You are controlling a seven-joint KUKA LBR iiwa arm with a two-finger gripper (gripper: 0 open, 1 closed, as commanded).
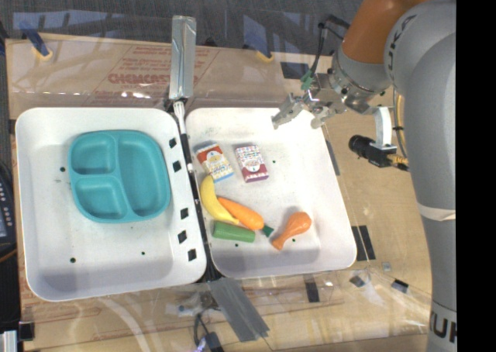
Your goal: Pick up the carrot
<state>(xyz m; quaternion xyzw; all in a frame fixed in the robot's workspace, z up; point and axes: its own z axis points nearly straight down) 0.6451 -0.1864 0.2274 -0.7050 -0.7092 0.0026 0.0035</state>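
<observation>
An orange carrot [242,215] with a dark green stub lies in the right bin [329,211], touching a yellow banana [209,198] on its left and a green piece [233,232] below it. My gripper [302,112] hangs above the bin's far right corner, well away from the carrot. Its two fingers are spread apart, with nothing between them.
An orange drumstick-shaped toy [292,228] lies right of the carrot. Two small boxes [214,161] [251,163] sit near the bin's middle. A teal divided plate [118,175] rests in the left bin [46,257]. The arm [411,40] fills the upper right.
</observation>
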